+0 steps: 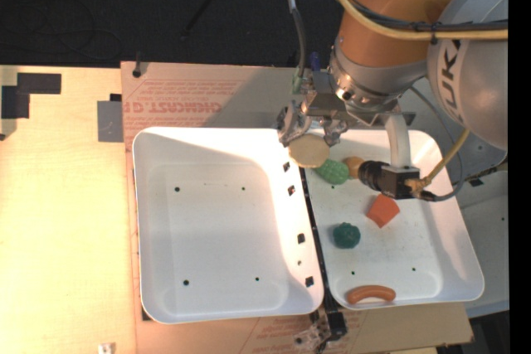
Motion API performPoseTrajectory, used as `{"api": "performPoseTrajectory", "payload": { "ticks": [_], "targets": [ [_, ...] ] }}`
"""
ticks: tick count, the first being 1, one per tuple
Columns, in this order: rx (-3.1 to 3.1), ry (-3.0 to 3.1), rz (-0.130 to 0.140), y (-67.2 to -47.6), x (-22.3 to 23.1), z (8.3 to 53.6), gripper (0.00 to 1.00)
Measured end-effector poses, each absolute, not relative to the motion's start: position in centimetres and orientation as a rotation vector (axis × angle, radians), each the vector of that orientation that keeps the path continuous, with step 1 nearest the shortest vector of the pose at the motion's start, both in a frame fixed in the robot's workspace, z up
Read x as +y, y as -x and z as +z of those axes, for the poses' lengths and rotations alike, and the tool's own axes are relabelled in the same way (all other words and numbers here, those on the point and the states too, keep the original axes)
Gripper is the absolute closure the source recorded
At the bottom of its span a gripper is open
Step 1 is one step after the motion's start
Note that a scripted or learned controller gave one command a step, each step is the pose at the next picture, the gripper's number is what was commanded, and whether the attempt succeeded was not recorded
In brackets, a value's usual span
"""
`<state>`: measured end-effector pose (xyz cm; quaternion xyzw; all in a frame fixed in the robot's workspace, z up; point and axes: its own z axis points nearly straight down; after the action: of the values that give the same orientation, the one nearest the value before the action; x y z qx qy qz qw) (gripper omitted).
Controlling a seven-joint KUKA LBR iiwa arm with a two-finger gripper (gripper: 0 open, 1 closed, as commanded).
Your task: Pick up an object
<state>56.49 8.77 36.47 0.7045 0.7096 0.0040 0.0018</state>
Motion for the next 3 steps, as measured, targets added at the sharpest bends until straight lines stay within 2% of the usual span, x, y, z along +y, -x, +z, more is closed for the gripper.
{"api": "performPoseTrajectory", "payload": {
  "ticks": [1, 2, 3],
  "targets": [
    [2.227, -2.217, 0.003, -56.7, 13.8, 40.3, 1.0],
    [2.228, -2.226, -0.018, -53.3, 13.1, 32.9, 1.0],
    [2.221, -2.216, 0.011, -55.9, 15.0, 42.7, 1.0]
  ]
}}
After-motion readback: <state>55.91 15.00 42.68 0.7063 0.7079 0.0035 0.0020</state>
